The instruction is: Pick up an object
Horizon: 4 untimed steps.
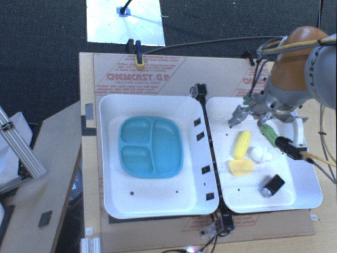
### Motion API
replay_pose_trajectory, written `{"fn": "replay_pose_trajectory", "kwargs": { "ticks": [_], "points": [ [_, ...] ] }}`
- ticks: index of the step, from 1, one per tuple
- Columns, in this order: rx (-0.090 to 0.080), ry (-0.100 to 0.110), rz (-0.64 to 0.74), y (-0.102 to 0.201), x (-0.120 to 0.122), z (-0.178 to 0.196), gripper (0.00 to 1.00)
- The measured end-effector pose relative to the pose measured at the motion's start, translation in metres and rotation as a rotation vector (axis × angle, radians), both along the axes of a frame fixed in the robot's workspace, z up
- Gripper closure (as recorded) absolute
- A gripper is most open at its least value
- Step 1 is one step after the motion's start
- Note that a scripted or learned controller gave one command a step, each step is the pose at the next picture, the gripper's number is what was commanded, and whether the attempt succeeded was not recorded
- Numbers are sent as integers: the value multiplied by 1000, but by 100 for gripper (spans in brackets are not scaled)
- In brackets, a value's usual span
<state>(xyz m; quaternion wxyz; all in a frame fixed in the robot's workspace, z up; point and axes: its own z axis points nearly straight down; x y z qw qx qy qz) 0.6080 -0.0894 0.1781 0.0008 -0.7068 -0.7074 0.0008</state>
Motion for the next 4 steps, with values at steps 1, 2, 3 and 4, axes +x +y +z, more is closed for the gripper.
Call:
{"fn": "replay_pose_trajectory", "kwargs": {
  "ticks": [1,2,3,4],
  "points": [
    [0,-1,1,0,-1,-41,0],
    [-1,-6,0,0,1,-28,100],
    [-1,-11,3,0,1,36,100],
    [0,-5,3,0,2,40,100]
  ]
}}
